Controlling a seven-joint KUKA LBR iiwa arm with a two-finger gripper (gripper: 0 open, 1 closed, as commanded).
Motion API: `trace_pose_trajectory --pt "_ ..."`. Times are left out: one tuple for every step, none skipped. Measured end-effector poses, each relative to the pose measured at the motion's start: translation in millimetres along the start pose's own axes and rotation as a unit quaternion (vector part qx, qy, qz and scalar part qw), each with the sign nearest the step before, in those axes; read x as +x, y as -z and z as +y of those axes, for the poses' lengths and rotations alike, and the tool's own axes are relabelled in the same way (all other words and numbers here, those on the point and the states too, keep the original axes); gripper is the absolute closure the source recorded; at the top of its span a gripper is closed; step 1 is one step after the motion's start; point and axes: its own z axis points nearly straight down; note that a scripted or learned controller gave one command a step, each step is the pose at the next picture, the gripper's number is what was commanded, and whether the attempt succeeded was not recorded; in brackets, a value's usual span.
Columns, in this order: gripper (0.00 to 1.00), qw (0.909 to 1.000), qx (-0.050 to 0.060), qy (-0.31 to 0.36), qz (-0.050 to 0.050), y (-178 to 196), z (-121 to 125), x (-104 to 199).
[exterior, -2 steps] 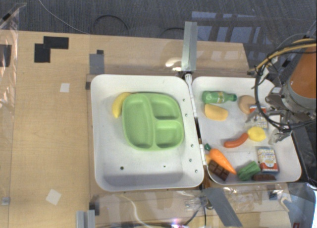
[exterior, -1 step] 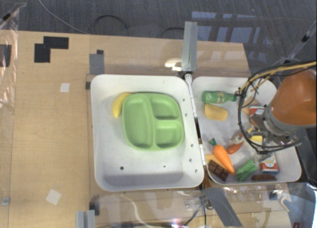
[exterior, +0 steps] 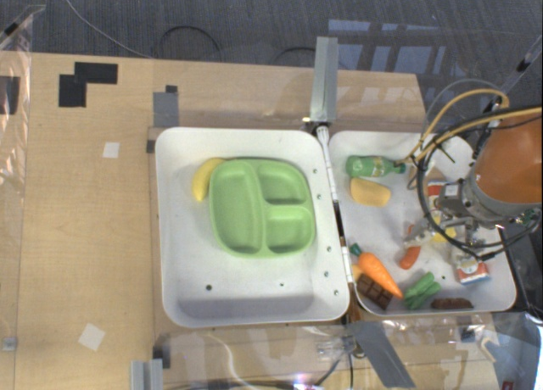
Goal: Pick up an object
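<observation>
Camera view: arm [exterior: 509, 168] over the right bin [exterior: 373, 147].
Gripper [exterior: 451, 220]: right of the carrot [exterior: 379, 271].
Fingers: state cannot be told.

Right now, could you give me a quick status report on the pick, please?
Arm over right bin, claw hidden by cables. Nothing seen lifted. Carrot, green bottle lying in right bin; green plate in left.

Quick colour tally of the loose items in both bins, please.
Green: 3 - divided plate, bottle, bundle
Yellow: 2 - banana, yellow piece
Orange/red: 2 - carrot, small red piece
Brown: 2 - chocolate block, dark bar
Total: 9, excluding items partly hidden under the arm.
</observation>
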Motion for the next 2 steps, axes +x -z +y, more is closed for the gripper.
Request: trace_pose_trajectory --pt "1.0 1.0 0.005 -0.001 -0.004 14 -3 -4" --pt "1.0 1.0 0.001 -0.005 -0.001 130 -17 -85"
